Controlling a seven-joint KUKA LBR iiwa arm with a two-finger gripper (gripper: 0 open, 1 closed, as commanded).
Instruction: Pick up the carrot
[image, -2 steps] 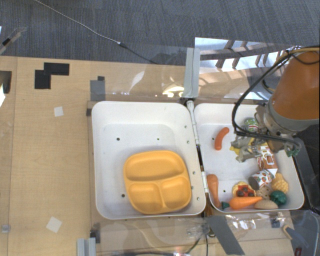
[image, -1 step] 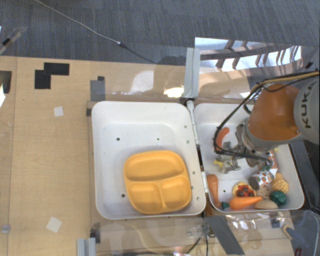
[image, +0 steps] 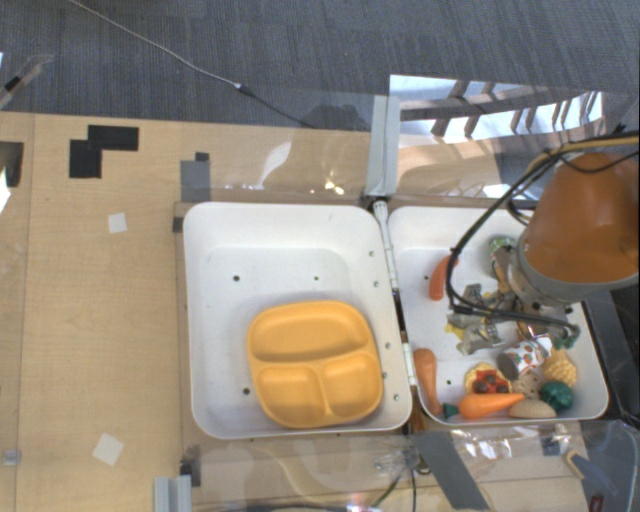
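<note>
From my remote station I see the arm (image: 585, 225) reaching in from the right, its orange band prominent over the right bin (image: 410, 240). The gripper (image: 497, 322) hangs low inside that bin, among the scattered toy food, with black cables looping off its left side. I cannot tell whether it is open or closed; the mechanism is cluttered and partly hidden by the wrist, and nothing is visibly between its tips. The carrot (image: 490, 405) lies flat near the front wall of the right bin, orange body pointing right with a green tip at its left end, below the gripper and apart from it. Just above the carrot sits a small round item with red and yellow markings (image: 487, 381). To its right lie a pale tan piece (image: 533, 409), a dark green piece (image: 559, 397) and a yellow corn cob (image: 560, 369). An orange-red sausage-shaped item (image: 426, 372) rests along the bin's left wall, and a smaller red one (image: 437, 279) lies further back. The left bin (image: 210, 300) holds a yellow divided plate (image: 315, 362), right way up, towards its front.
</note>
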